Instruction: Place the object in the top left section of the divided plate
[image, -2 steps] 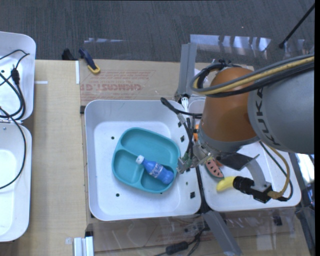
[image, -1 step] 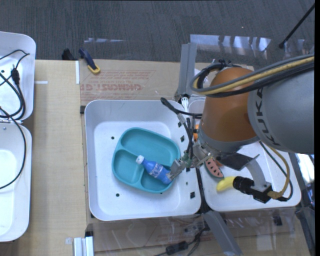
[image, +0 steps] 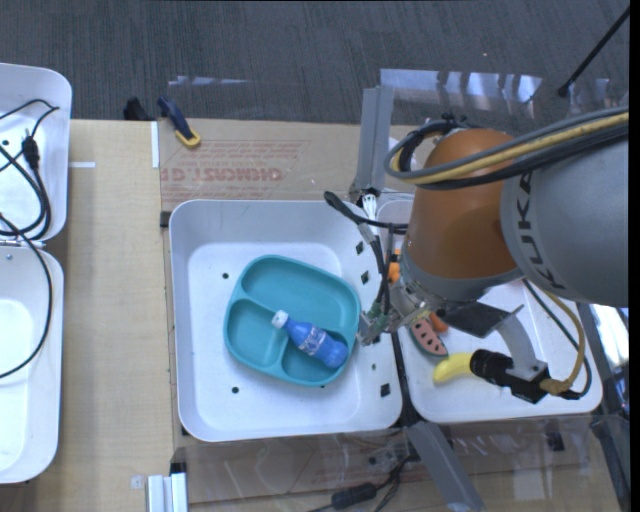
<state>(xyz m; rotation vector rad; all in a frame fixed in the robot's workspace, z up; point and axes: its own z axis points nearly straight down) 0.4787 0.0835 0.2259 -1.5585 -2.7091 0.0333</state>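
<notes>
A teal divided plate (image: 262, 288) lies in the middle of the left white bin (image: 192, 330). A small blue water bottle (image: 316, 342) with a white cap lies on its side on the plate. Its cap rests near the centre ridge and its body sits in the lower right section. My gripper (image: 378, 322) hangs low over the wall between the two bins, just right of the plate's right rim and apart from the bottle. The grey arm with its orange band covers much of the right bin.
In the right bin (image: 560, 400) lie a watermelon slice (image: 430, 337) and a yellow banana (image: 451, 369), close under my wrist. White trays with black cables (image: 30, 200) stand at the far left. A blue and yellow tool (image: 180, 122) lies on the bench behind.
</notes>
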